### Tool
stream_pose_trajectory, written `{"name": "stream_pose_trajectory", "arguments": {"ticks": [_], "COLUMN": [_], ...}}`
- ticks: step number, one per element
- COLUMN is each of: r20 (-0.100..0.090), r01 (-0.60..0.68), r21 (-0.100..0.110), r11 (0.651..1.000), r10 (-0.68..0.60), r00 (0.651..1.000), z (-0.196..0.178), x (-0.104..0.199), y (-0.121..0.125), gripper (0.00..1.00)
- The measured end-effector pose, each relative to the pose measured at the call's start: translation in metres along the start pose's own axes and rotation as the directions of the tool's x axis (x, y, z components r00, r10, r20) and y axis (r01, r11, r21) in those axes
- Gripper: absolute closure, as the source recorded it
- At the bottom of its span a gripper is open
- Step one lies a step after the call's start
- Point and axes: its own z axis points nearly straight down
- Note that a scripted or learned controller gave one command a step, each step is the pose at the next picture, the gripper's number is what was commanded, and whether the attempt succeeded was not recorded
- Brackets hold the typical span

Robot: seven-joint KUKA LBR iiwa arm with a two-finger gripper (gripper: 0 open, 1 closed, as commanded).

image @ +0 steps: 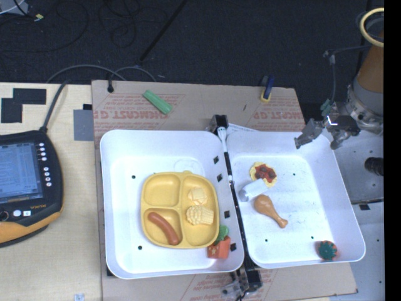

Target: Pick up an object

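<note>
The right bin [351, 231] holds a small round toy with red and yellow topping [264, 172], a white cylinder [252, 189], a brown toy drumstick [270, 210] and a green ball [326, 250] near the front right corner. My gripper [322, 137] hangs over that bin's back right rim, well above and right of the toys. Its fingers [306, 135] are spread open with nothing between them. In the left bin [119, 168] a yellow divided plate [156, 190] carries a sausage [163, 227], corn [200, 216] and a pale piece [198, 196].
A red and green toy [219, 248] lies by the left bin's front right corner. Behind the bins, a green marker [156, 102] and a blue clip [267, 88] rest on the cardboard. A teach pendant [25, 180] sits at far left. Cables run across the dark back.
</note>
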Motion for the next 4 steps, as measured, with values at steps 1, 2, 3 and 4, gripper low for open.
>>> {"name": "stream_pose_trajectory", "arguments": {"ticks": [1, 2, 3, 4], "r20": [-0.001, 0.002, -0.001, -0.002], "r01": [0.009, 0.004, 0.002, 0.006], "r21": [-0.018, 0.002, 0.011, -0.003], "r11": [1.000, 1.000, 1.000, 1.000], "r10": [-0.009, -0.004, -0.002, -0.006], "r00": [1.000, 1.000, 1.000, 1.000], "z": [-0.187, -0.186, -0.073, -0.130], "x": [0.099, 0.094, 0.133, 0.188], "y": [-0.036, -0.036, -0.043, -0.112], "gripper": [0.00, 1.00, 1.00, 1.00]}}
